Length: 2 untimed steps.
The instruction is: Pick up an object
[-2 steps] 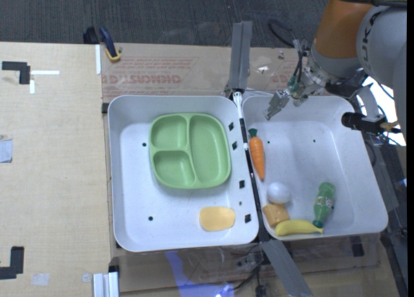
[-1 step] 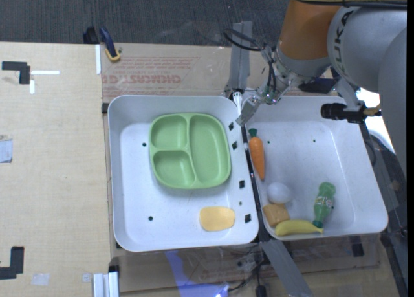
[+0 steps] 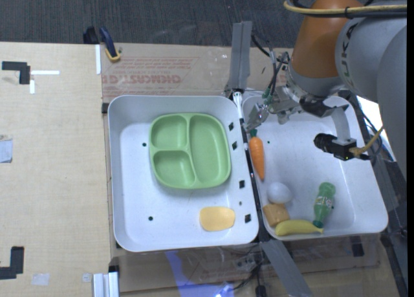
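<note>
Right bin (image 3: 362, 221), near edge: banana (image 3: 297, 227), green bottle (image 3: 324, 202), white ball (image 3: 279, 193). Carrot (image 3: 257, 156) lies along the left wall, just below the claw (image 3: 257, 116). Claw's state: cannot tell, apparently nothing gripped. Left bin (image 3: 123, 179): green tray (image 3: 189, 151).

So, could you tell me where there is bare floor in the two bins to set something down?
Left white bin: free strips beside the green divided plate and left of the yellow soap-like oval. Right white bin: bare middle; crowded front-left around orange carrot, white ball, banana, green bottle.
</note>
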### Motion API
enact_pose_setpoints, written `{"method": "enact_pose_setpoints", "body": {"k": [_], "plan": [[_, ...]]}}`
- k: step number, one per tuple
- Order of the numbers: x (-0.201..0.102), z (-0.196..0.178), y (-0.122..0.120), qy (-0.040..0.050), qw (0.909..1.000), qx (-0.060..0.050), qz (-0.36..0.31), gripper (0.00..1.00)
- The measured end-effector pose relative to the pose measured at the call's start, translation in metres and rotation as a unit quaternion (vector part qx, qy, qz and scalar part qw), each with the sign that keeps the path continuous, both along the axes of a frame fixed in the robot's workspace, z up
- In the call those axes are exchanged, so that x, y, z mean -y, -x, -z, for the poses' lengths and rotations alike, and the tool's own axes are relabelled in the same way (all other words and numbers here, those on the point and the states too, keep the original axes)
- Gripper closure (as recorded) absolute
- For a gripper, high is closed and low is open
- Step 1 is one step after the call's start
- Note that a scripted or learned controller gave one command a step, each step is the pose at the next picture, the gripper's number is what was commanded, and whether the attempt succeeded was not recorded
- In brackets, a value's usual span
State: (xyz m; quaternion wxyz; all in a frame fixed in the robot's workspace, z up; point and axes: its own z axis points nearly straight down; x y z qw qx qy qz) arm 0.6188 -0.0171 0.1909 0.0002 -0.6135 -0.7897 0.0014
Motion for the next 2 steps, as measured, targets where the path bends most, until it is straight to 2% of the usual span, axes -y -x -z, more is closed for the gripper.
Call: {"method": "enact_pose_setpoints", "body": {"k": [1,2], "plan": [[-0.035,-0.082,0.002,0.0,0.9992,0.001,-0.039,0.0],[0.028,-0.004,0.055,-0.0004,0.9987,0.0,-0.052,0.0]]}}
